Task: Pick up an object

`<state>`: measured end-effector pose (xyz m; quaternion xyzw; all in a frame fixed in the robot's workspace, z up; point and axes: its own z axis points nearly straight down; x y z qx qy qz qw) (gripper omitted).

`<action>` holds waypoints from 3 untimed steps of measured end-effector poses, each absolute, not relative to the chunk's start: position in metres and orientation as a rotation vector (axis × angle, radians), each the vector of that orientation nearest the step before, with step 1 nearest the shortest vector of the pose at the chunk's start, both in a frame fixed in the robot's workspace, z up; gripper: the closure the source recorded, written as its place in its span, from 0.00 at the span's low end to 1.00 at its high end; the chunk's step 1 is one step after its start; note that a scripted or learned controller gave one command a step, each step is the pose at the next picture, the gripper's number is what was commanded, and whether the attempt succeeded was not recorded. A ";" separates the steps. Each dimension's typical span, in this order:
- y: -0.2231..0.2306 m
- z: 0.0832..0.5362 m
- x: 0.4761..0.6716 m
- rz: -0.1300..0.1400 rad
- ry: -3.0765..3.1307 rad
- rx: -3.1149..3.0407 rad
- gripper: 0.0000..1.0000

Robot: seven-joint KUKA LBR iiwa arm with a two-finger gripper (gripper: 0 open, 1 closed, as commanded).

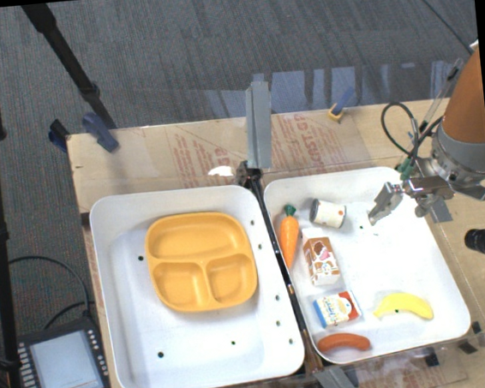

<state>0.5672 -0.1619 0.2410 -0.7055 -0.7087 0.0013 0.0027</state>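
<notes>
Hovered above the right bin (443, 254), far right part, gripper (407, 198) with fingers spread apart and nothing between them. Nearest candidate: small white cup (327, 213) on its side, just left of the fingers, beside the carrot (289, 237). Judged best to descend straight, straddle the cup across its narrow width, then close. Banana (402, 306) lay nearer, well apart.

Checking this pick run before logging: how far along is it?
Done: nothing lifted; carrot, cup, two cartons, banana and sausage all lie in the right bin. In hand: gripper hovers open over the bin's upper right, nothing between its fingers. Left: descend, grasp, lift.
</notes>
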 end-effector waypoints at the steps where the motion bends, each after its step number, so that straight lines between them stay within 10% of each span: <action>1: -0.102 0.184 0.572 0.002 -2.536 -1.847 0.00; 2: -0.096 0.142 0.608 0.002 -2.452 -1.958 0.00; 3: -0.086 0.085 0.583 0.002 -2.612 -1.737 0.00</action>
